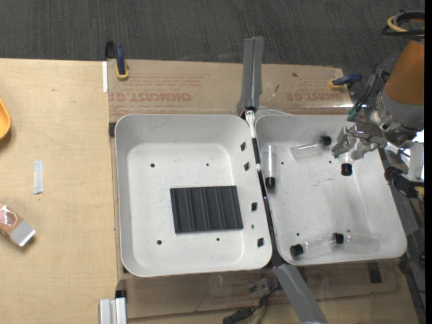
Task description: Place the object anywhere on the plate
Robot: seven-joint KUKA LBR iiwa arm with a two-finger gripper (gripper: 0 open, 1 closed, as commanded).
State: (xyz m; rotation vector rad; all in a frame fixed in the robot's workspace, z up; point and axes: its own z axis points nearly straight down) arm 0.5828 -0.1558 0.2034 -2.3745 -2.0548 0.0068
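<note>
A dark ribbed plate lies flat in the middle of the left bin. Several clear vials with black caps lie in the right bin. One vial rests along its left wall, another lies near the back, and a further one sits by the front rim. A small black cap shows just below my gripper, which hangs over the back right part of the right bin, close to the back vial's capped end. Nothing is visibly held.
A grey divider bar runs between the bins at the back. Blue and yellow clamps hold the cardboard sheet behind them. On the wooden bench at left lie a small grey strip and a wrapped item.
</note>
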